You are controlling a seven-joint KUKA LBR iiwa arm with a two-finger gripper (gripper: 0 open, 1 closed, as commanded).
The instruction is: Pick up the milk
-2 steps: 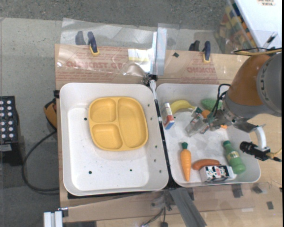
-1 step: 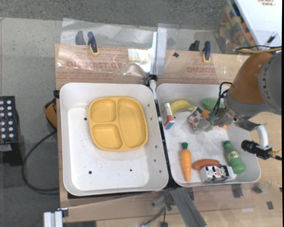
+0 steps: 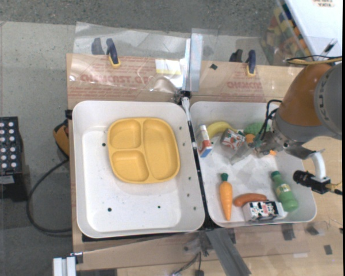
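In the right bin (image 3: pixel 308 214), I see the milk (image 3: pixel 263 210) unlifted; gripper (image 3: pixel 263 144) state indeterminate; approach and grasp remain.

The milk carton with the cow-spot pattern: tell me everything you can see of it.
The milk carton is a small box, white with black cow-like patches and a bit of red print, seemingly cardboard. It lies on its side at the near edge of the right bin, long axis running left to right. The sausage lies just behind it, touching or nearly so; the green bottle stands off its right end. The gripper is well away from it.
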